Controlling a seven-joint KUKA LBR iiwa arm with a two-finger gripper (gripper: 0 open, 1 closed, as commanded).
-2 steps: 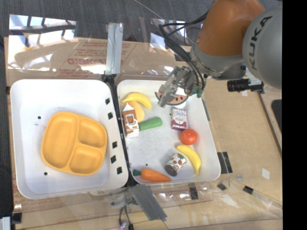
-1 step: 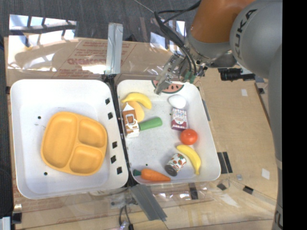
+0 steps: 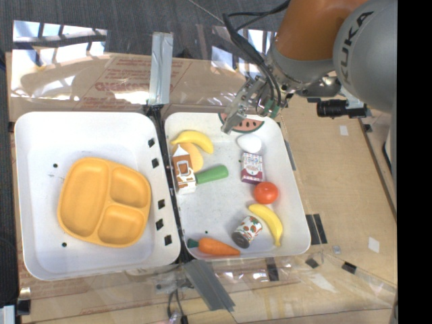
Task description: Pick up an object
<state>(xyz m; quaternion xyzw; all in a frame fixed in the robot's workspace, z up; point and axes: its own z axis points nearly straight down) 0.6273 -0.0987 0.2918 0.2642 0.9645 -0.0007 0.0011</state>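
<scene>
My end effector [image 3: 237,117] hangs over the far edge of the right bin [image 3: 291,181], reaching in from the right under my grey arm with its orange band. Its two thin fingers [image 3: 233,121] point down and leftward with a narrow gap between them, and nothing sits in that gap. Just beside the tips lies a watermelon slice [image 3: 251,123], touching or nearly touching a small white round object [image 3: 250,143]. Below those stands a small maroon carton [image 3: 252,167], then a tomato [image 3: 266,192], a banana [image 3: 268,223] and a printed can [image 3: 247,231] lying on its side near the front rim, with a carrot [image 3: 216,247] at the front edge. Toward the bin's left side sit a second banana [image 3: 192,140], a little house-printed box [image 3: 182,171] and a green cylinder [image 3: 212,175]. The left bin [image 3: 40,133] holds a yellow divided tray [image 3: 104,201]. I judge the watermelon slice the nearest candidate. The risks as I see them: the slice lies flat against the bin's far wall, so narrow fingers could skid over it or strike the rim; closing there could also nudge the white round object away; and a descent slightly off would close on air.
</scene>
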